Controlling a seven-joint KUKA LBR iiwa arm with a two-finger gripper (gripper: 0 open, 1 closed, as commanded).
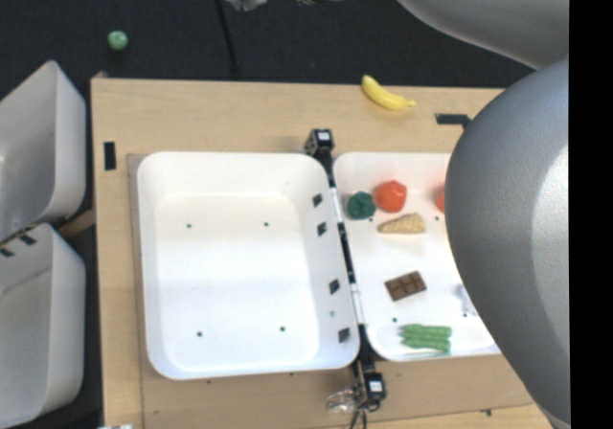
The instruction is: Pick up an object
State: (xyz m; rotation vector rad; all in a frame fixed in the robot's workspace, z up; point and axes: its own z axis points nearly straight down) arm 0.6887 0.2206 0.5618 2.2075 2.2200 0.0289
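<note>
Grey arm (522, 226) overhangs right bin (383, 346) beside chocolate (405, 285) and green beans (424, 338).

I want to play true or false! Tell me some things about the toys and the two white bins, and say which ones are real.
1. The banana lies on the wooden bench, outside both bins. True.
2. The chocolate bar is in the left bin. False: it lies in the right bin.
3. The green beans lie nearer the front edge than the chocolate bar. True.
4. The red tomato is blue. False: it is red, beside a dark green piece.
5. A small green ball sits on the dark floor. True.
</note>
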